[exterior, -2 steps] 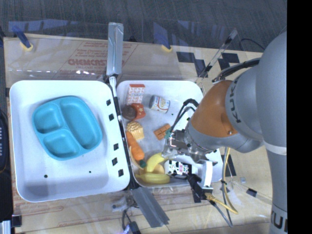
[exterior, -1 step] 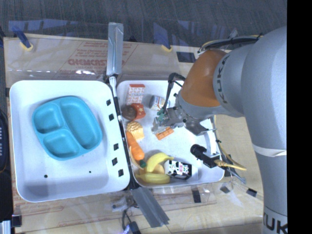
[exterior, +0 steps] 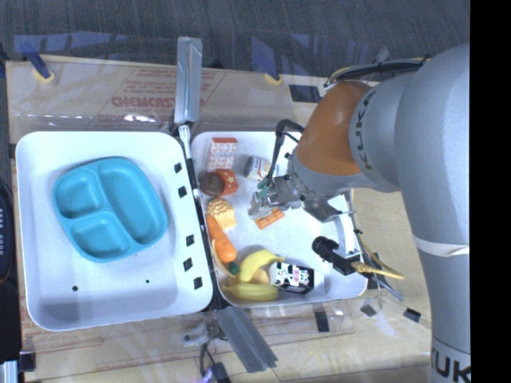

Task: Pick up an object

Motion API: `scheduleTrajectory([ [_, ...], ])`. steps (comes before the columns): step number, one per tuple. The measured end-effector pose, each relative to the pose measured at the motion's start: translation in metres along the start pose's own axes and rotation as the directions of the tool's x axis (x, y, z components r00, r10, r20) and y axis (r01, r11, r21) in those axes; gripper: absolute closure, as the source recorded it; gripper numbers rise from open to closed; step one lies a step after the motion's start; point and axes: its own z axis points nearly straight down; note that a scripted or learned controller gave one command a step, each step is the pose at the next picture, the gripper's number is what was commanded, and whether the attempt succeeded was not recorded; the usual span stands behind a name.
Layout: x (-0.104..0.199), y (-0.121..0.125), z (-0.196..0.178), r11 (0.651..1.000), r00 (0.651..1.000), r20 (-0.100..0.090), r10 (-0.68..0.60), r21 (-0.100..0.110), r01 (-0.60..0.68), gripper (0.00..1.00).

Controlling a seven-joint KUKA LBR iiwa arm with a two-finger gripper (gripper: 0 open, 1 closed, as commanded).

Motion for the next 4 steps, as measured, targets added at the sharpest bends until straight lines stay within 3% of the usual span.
scheduleTrajectory([
  [3,0.0000,0.0000,0.0000,1.000,1.000,0.000,0.000,0.000,0.000,0.00],
  [4,0.0000,0.0001,-0.0097,1.000,1.000,0.000,-0.004,0.002,0.004,1.00],
])
